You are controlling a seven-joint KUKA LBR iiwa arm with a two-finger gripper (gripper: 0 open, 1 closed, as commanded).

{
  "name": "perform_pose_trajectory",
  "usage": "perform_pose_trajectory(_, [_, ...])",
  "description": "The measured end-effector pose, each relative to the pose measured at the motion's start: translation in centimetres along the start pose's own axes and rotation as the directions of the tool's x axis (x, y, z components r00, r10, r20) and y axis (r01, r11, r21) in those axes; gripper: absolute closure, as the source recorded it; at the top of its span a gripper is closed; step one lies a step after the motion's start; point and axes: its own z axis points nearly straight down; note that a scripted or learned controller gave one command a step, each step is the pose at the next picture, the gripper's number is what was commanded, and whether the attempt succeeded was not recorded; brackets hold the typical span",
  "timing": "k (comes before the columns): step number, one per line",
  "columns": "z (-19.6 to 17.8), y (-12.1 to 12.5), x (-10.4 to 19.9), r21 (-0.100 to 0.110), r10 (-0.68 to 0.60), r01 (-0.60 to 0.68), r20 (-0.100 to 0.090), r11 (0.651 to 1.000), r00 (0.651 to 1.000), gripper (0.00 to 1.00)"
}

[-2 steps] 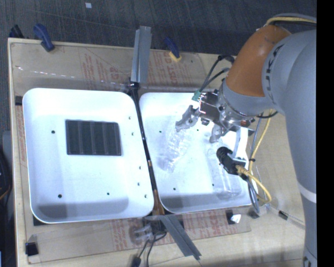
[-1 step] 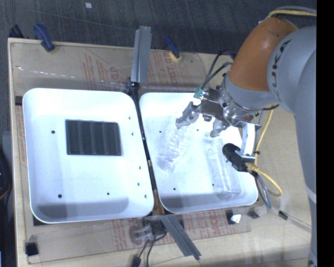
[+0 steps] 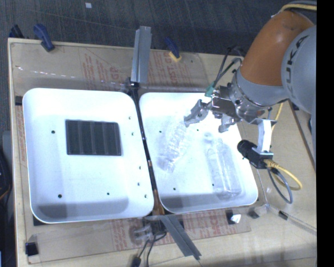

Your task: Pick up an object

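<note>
Two clear bottles [image 3: 172,143] in right bin [image 3: 156,149]

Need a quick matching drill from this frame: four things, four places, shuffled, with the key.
Things:
1. dark ribbed block
2. crumpled clear bottle
3. smooth clear bottle
4. gripper

Places:
A. right bin, near its right wall
B. above the right bin's far part
C. left bin, around its middle
D. right bin, left of centre

Pairs: 1-C, 2-D, 3-A, 4-B
</note>
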Motion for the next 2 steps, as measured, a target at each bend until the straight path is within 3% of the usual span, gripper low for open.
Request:
perform_pose_trajectory(1, [-0.9,-3.3,3.7,0.003,0.208,-0.208,-0.001,0.978,0.978,0.0])
perform_pose_trajectory(2, [-4.1,-4.1,1.8,-0.005,-0.052,0.052,0.0,0.999,0.999,0.0])
